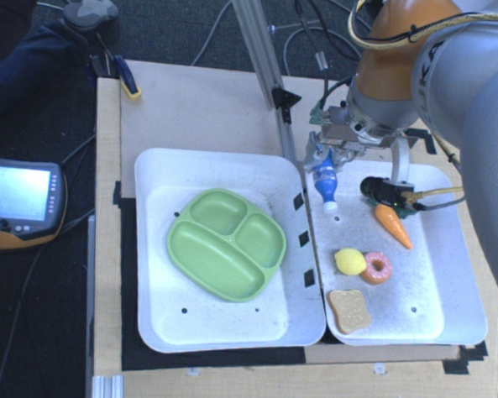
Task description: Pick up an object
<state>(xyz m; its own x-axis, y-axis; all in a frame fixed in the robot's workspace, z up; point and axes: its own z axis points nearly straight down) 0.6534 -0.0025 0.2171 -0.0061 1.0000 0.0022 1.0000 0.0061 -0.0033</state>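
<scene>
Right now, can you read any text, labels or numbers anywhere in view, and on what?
No text reads clearly.
Pendant screen: lit, content too blurred to read.
Blue bottle at the pincer: any label too small to read.
Green plate and bins: no markings seen.

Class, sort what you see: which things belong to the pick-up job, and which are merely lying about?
Job:
claw
blue bottle in the claw
carrot
lemon
doughnut
bread slice

Lying about:
green divided plate
handheld screen
</scene>
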